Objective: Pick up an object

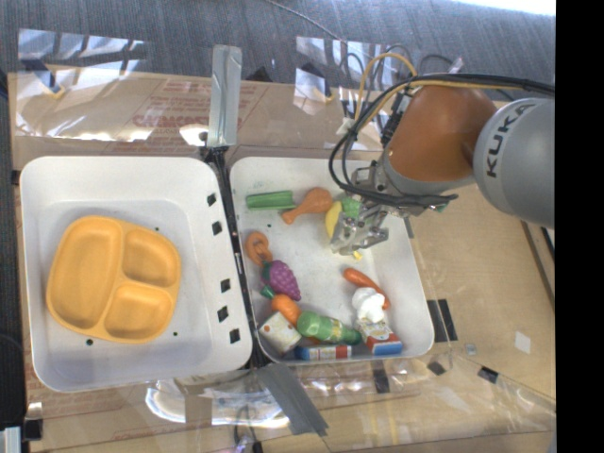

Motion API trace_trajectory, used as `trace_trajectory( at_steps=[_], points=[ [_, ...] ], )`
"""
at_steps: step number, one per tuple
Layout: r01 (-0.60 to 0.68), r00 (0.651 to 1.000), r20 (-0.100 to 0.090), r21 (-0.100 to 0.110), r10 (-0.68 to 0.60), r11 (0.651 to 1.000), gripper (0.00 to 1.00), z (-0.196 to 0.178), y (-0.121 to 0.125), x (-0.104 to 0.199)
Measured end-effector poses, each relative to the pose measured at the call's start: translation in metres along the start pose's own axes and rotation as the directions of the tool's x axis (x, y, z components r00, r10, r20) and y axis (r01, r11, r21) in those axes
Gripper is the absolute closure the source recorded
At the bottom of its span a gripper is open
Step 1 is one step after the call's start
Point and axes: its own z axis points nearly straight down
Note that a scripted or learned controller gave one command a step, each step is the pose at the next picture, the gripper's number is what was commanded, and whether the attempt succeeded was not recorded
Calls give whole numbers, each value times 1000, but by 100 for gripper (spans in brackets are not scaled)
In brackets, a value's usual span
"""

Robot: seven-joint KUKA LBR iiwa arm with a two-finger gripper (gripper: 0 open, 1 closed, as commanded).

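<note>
gripper (359,234) low in right bin (415,281) — beside yellow toy (333,218)

Bare white floor lay open in the middle of the right-hand shallow white bin (415,281), ringed by plastic toy food: a green stick (270,198), a purple grape bunch (280,276) and a crowded pile (326,333) along the near wall.
</note>
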Motion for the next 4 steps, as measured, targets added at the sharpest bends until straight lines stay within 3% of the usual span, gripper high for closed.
trace_trajectory(
  at_steps=[1,2,3,4],
  points=[
    [0,1000,0,0,0,1000,0,0,0,0],
    [-4,1000,-1,-4,4,1000,0,11,-1,-11],
    [-1,1000,2,5,1,1000,100,0,-3,-12],
    [-1,1000,2,5,1,1000,0,0,-3,-12]
  ],
)
